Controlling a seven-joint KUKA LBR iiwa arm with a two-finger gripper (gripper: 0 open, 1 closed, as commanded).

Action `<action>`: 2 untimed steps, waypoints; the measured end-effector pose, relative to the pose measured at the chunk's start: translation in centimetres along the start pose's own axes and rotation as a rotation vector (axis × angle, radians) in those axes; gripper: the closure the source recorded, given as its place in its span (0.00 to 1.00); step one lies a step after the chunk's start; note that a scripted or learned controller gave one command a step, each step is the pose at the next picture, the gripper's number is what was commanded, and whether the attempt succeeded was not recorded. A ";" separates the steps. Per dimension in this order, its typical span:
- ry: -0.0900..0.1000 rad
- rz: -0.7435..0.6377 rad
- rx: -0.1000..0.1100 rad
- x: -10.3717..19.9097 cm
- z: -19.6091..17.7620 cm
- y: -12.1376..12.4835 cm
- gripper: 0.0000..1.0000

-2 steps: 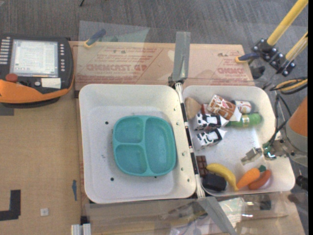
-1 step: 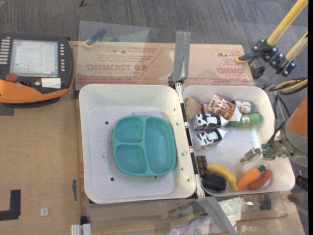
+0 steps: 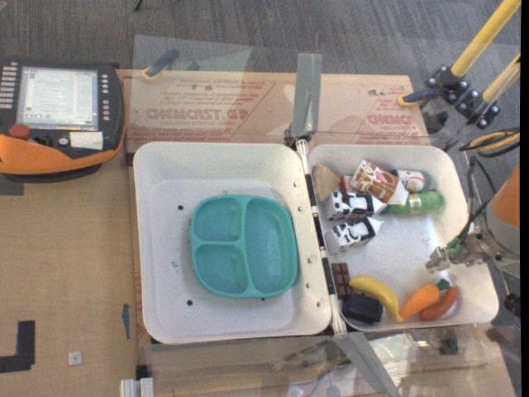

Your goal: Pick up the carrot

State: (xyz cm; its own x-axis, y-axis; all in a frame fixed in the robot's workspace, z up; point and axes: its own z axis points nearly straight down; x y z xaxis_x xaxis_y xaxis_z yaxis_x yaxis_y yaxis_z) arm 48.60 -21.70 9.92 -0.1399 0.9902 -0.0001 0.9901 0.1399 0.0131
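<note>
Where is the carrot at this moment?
In the camera view, the carrot lies near the front right corner of the right bin, beside the banana and close below the gripper.

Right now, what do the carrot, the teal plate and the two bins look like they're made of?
Carrot: probably moulded plastic toy, smooth orange with a slight sheen and a green top.
Teal plate: likely hard plastic, matte, with three moulded compartments.
Bins: white, faintly grainy surface, rounded corners; plastic or foam, hard to tell.
</note>
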 end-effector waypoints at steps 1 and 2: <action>-0.001 0.064 0.012 1.1 -8.1 5.5 1.00; 0.000 0.090 0.014 -0.8 -8.2 0.6 1.00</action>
State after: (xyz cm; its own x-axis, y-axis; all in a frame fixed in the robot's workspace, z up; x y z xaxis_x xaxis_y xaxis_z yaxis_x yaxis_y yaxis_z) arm 49.15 -22.40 18.17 -0.0501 0.9987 0.0001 0.9987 0.0501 -0.0007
